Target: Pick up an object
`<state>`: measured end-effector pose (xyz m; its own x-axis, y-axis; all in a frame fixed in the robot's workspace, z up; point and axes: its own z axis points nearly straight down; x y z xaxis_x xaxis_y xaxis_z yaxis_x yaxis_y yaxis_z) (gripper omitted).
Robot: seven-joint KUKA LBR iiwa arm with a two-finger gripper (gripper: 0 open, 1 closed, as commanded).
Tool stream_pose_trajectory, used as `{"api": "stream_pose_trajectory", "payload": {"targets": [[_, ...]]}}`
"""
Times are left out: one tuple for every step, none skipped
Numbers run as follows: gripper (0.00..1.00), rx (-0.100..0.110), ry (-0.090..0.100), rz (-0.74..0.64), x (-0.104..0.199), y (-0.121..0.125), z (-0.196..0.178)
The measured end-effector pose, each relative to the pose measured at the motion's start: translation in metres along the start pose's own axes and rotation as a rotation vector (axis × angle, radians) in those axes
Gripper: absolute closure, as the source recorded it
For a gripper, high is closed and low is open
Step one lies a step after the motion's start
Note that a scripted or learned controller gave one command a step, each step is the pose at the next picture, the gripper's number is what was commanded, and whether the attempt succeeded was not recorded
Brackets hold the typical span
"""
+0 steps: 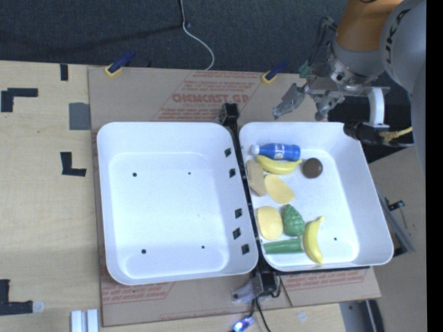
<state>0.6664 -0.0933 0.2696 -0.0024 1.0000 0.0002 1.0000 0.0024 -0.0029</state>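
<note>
Your hand [306, 106] hung open and empty above the right bin's [365, 185] far rim, well clear of the blue bottle [277, 151].

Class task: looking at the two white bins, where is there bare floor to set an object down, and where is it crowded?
Left bin: bare floor wall to wall. Right bin: a free strip along its right wall, beside the brown ball and banana. Crowded: its left side, against the divider.

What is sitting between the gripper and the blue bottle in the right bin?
Nothing visible. The gripper hangs open above the right bin's far rim, and the blue bottle lies uncovered just below it, a banana touching its near side.
</note>
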Motion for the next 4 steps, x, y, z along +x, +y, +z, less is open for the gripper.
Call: {"api": "stream_pose_trajectory", "payload": {"targets": [[0.0,0.007,-0.006,0.004,-0.031,-0.008,0.192],[1.0,0.006,-0.008,0.0,-0.031,-0.006,0.174],[1.0,-0.009,0.004,-0.01,0.076,0.005,0.081],[1.0,-0.017,0.002,-0.007,0.135,0.004,-0.078]]}}
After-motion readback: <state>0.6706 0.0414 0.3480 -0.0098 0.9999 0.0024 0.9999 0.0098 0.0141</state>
